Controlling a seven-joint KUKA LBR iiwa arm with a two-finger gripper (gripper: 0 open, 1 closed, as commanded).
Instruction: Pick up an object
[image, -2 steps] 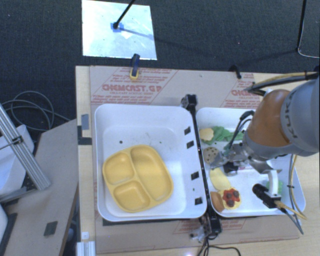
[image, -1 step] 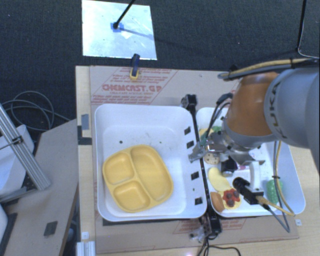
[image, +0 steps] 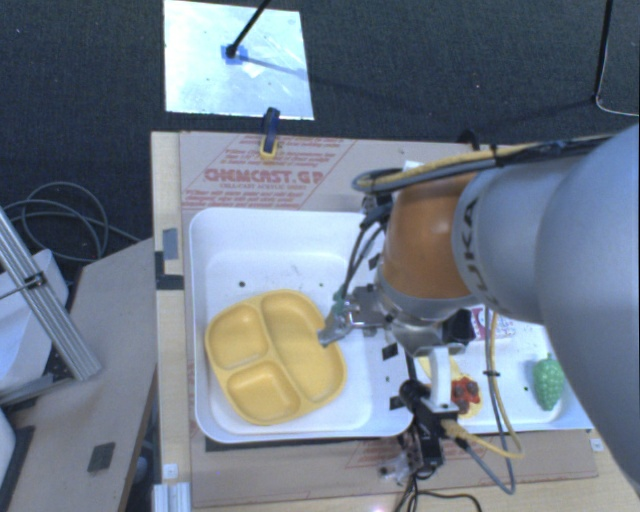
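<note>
A yellow divided plate (image: 270, 355) with three compartments lies in the left white bin (image: 250, 250). My gripper (image: 334, 330) hangs just over the plate's right rim, below the arm's orange band. In the right bin (image: 520, 415) lie a green bumpy object (image: 547, 382) and a small red and orange object (image: 462, 390), partly hidden behind the arm and its cables. Nothing shows between the gripper's fingers.
The big grey arm covers most of the right bin. Cables hang down past the bench's front edge (image: 440, 455). A cardboard sheet (image: 265, 175) lies under the bins, with a yellow and blue clamp (image: 269, 135) at its far edge.
</note>
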